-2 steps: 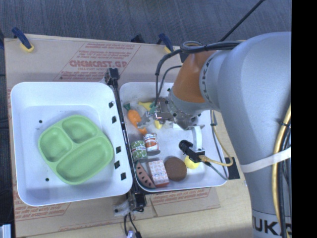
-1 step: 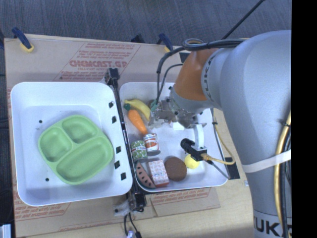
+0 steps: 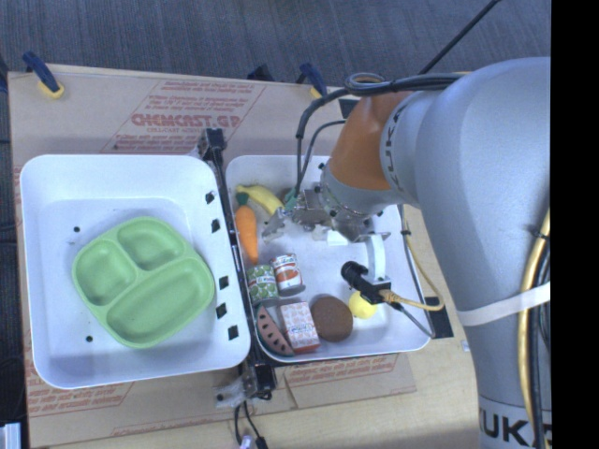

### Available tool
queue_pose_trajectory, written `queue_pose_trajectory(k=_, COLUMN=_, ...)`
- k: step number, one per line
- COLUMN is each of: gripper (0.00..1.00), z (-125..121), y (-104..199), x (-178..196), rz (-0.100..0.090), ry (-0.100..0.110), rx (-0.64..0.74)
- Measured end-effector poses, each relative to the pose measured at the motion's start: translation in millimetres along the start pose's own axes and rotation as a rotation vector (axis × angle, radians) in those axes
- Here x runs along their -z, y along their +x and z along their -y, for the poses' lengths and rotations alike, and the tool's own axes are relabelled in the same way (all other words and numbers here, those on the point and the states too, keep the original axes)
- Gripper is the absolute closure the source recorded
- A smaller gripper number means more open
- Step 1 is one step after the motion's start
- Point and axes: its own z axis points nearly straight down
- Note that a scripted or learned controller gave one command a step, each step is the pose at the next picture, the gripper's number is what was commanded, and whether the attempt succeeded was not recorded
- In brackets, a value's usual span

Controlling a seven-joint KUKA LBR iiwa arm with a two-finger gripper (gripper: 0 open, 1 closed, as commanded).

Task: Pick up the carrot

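The orange carrot (image 3: 246, 234) lies lengthwise along the left wall of the right bin (image 3: 412, 337), its tip pointing toward the front. My gripper (image 3: 281, 219) hangs low over the bin, just right of the carrot's upper half and beside the banana (image 3: 261, 197). Nothing shows between its fingers. The arm's orange band and grey wrist cover the bin's back right part.
The right bin also holds two small cans (image 3: 275, 278), a brown round item (image 3: 330, 317), a red box (image 3: 299, 327), a watermelon slice (image 3: 270, 331), and a yellow lemon (image 3: 363, 306) by a black cable. A green divided plate (image 3: 142, 280) rests in the left bin (image 3: 37, 251).
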Motion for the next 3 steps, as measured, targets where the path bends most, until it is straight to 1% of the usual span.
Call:
queue_pose_trajectory(k=1, gripper=0.0, z=-26.6, y=7.4, x=-14.4, rz=0.0, ry=0.007, rx=-0.005)
queue_pose_trajectory(k=2, gripper=0.0, z=-3.7, y=10.0, x=-13.8, rz=0.003, ry=0.003, rx=-0.006)
queue_pose_trajectory(k=3, gripper=0.0, z=-25.3, y=9.5, x=-14.6, rz=0.002, ry=0.008, rx=-0.006)
